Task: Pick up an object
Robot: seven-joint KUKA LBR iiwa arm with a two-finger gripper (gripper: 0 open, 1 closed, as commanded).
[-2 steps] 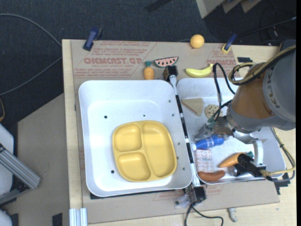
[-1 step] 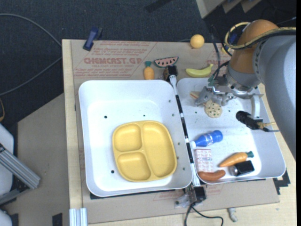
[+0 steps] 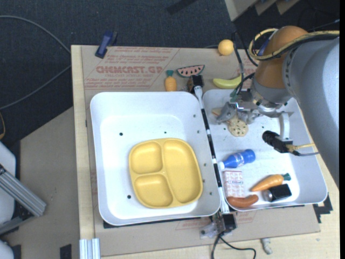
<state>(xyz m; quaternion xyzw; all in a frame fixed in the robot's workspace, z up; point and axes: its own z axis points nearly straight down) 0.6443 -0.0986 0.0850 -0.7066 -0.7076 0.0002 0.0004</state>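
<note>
Camera view has the hand point(image 3: 235, 114) low over the cookie point(image 3: 237, 127) in the right bin point(image 3: 310, 190), its spread impossible to tell; approach step, a clean closing descent comes next.

We are looking at a robotics lab bench: a grey industrial arm point(image 3: 310, 69) reaches over two white bins point(image 3: 102, 112) set on a brown board printed with a maker's name point(image 3: 129, 68). Loose cables point(image 3: 32, 23) trail over dark carpet, and toy food such as a plastic banana point(image 3: 226, 82) lies scattered about.
</note>
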